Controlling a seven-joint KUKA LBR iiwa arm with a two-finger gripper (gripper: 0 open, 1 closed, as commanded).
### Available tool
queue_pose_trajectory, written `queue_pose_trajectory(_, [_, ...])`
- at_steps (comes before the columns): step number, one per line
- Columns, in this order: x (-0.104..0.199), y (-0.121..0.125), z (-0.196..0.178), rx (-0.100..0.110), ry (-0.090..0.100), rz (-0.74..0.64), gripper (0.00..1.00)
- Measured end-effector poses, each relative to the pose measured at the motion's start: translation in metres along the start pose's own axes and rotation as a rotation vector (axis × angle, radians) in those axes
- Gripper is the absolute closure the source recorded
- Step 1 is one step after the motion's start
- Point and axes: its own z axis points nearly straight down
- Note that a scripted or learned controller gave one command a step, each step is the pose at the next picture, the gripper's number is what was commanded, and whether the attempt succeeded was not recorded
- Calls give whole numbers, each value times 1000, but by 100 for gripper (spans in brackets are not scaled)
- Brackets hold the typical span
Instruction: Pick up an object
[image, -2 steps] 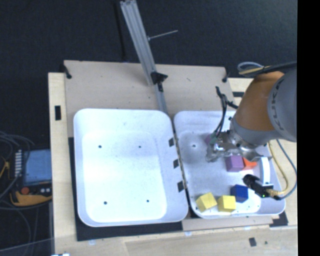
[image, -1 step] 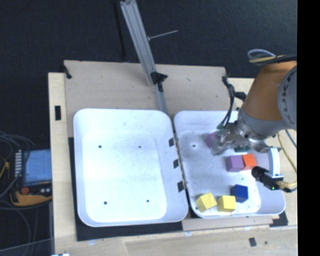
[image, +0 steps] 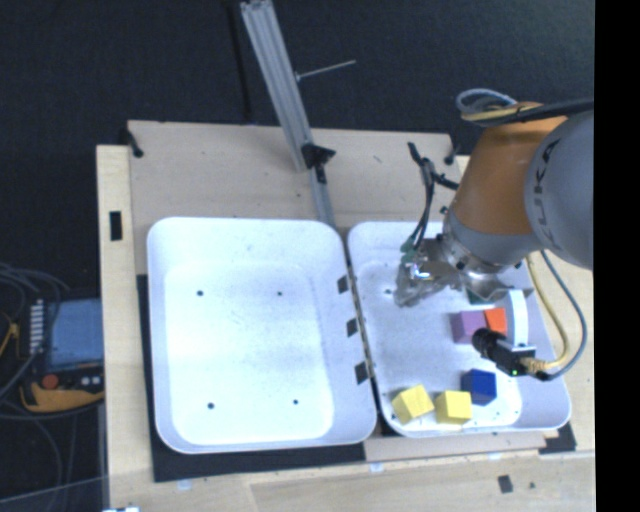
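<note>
My gripper (image: 408, 291) hangs over the upper left part of the right bin (image: 385, 330), pointing down at the bin floor. I see nothing between its fingers, and the slant hides how they stand. Below it in the same bin lie two yellow blocks (image: 412, 403) (image: 454, 405) near the front rim. A blue block (image: 481, 385) sits to their right. A purple block (image: 467, 325) and an orange block (image: 495, 320) lie side by side under the arm's wrist, partly covered by it.
The left bin (image: 245, 330) lies beside the right one, with small clips along the shared rim. A slanted metal pole (image: 285, 95) rises behind the bins. Cables and a black fitting (image: 500, 352) hang from the arm over the right bin.
</note>
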Motion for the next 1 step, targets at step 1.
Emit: queue_pose_trajectory(1, [58, -1, -11, 0, 1, -1, 100])
